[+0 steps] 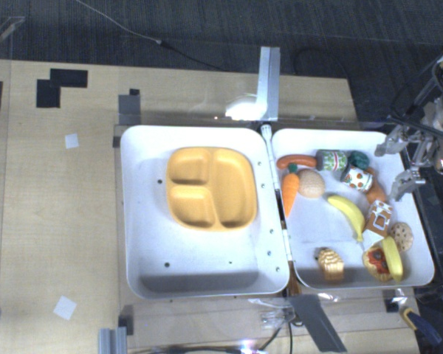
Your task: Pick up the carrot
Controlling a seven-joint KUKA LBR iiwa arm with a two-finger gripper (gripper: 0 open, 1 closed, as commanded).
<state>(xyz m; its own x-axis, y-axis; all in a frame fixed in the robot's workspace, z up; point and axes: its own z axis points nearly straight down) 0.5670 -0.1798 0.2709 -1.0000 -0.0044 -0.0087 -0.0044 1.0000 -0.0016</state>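
- Camera view: the gripper (404,164) is hanging over the right rim of the right bin (310,275), near its far right corner. Its two metal fingers (390,144) are standing spread apart, with nothing between them and touching no item.
- The carrot (289,192) is lying in the right bin against its left wall, towards the far left corner, green top pointing to the far edge and orange tip pointing to the near edge.
- A beige round item (311,184) is sitting just beside the carrot on its right, appearing to touch it.
- A red sausage (298,161) is lying along the far edge, just beyond the carrot's top.
- A small can (332,160) is lying on its side next to the sausage; its label is showing green and dark patches, but no writing is legible.
- A white item with red and green markings (358,176) is resting near the gripper; any print on it is too small to read.
- A banana (348,213) is lying near the middle of the right bin.
- A golden muffin-like item (329,263) is sitting near the near edge.
- A second banana on a red item (390,259) is occupying the near right corner, with a brown cookie (401,234) just beyond it.
- The left bin (144,198) is carrying a yellow divided tray (210,187), set towards its far right part.
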